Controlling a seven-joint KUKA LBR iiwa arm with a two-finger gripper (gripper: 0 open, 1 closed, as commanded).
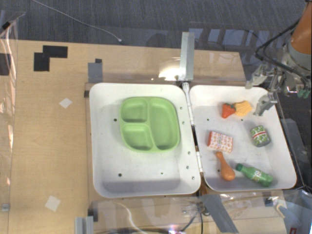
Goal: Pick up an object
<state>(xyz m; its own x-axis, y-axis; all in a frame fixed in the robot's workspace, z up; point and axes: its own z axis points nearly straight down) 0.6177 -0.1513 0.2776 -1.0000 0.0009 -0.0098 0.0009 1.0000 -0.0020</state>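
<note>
White bins, toys in the right one.

The end effector (263, 89) hangs at the right bin's (287, 179) far corner, fingers spread with nothing between, probably lining up over the yellow-and-red toy (237, 109) nearest below; the green tray (148, 124) sits apart.

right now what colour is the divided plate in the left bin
Light green, seen in the camera view: divided plate in the left bin.

Camera position: I watch from one fixed camera above the bench (44, 145).
Facing: downward at a slant.
Framing: far enough to hold both the left bin (105, 174) and the right bin (282, 172).
Arm entry: from my right.
</note>
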